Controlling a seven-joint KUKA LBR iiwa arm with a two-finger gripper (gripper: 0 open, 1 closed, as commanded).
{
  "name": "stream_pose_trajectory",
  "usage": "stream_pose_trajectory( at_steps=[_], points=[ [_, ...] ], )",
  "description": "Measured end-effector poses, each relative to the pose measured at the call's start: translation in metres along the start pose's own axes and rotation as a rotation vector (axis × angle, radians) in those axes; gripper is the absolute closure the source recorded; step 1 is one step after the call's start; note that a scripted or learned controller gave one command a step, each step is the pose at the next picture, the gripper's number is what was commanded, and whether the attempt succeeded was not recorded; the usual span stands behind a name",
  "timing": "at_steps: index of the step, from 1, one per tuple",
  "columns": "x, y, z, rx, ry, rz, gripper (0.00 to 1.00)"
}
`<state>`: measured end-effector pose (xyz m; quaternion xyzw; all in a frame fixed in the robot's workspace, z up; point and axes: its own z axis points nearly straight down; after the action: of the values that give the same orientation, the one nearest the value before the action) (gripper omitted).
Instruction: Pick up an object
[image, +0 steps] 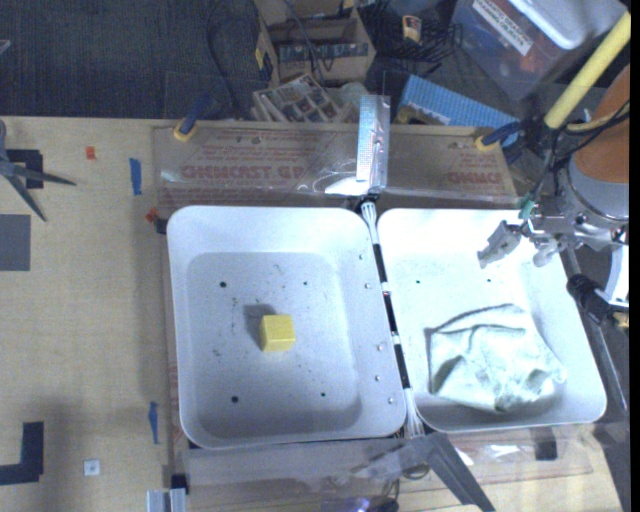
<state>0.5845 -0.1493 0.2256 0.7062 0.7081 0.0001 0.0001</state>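
- The scene was evenly and brightly lit from above.
- The two shallow white plastic bins looked slightly washed out, with glare on their rims.
- A small yellow foam cube cast a short, soft shadow to its upper left.
- Glare also struck the clear plastic sheet behind the bins.
- Detail was soft and grainy throughout, with the dark background dim.

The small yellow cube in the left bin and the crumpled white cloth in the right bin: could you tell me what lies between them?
In the camera view, bare white bin floor and the two bins' adjoining rims separate the small yellow cube from the crumpled white cloth.
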Motion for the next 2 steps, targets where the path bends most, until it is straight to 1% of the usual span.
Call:
stream_pose_trajectory(
  at_steps=[1,2],
  points=[
    [-0.039,0.011,0.055,0.001,0.0,0.245,0.0],
    [-0.039,0.015,0.139,-0.003,0.0,0.654,0.0]
  ],
)
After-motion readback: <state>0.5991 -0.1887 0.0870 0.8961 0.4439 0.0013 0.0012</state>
